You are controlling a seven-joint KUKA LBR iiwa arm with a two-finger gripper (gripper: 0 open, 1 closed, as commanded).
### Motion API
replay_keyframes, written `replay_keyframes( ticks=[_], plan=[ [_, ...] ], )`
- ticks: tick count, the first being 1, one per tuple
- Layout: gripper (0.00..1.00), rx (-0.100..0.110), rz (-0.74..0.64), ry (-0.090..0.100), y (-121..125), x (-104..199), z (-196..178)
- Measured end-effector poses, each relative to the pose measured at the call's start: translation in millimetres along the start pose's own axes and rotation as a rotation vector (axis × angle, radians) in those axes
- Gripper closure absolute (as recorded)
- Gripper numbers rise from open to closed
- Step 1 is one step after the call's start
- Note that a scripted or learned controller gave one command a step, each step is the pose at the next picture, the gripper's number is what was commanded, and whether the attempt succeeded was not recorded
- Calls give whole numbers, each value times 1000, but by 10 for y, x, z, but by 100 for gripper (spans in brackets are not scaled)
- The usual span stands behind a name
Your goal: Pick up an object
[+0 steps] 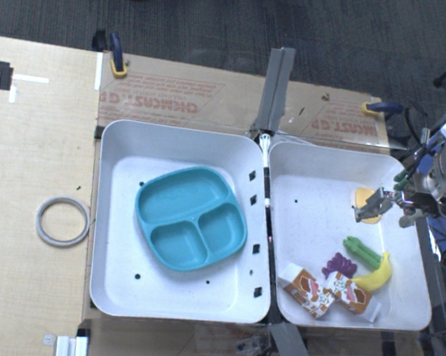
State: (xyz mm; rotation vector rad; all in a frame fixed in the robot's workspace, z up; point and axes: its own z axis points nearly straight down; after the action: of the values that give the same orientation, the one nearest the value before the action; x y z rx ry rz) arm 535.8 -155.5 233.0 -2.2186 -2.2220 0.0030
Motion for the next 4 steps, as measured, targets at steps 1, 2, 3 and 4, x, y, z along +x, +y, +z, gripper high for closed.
replay_keyframes(
  ticks=[1,2,3,4],
  plan=[
    [0,-1,161,-1,-106,-226,-317],
    [0,1,134,1,-587,-293,807],
    [0,0,298,1,-584,-421,1417],
    [0,-1,173,1,-252,-210,1420]
  ],
)
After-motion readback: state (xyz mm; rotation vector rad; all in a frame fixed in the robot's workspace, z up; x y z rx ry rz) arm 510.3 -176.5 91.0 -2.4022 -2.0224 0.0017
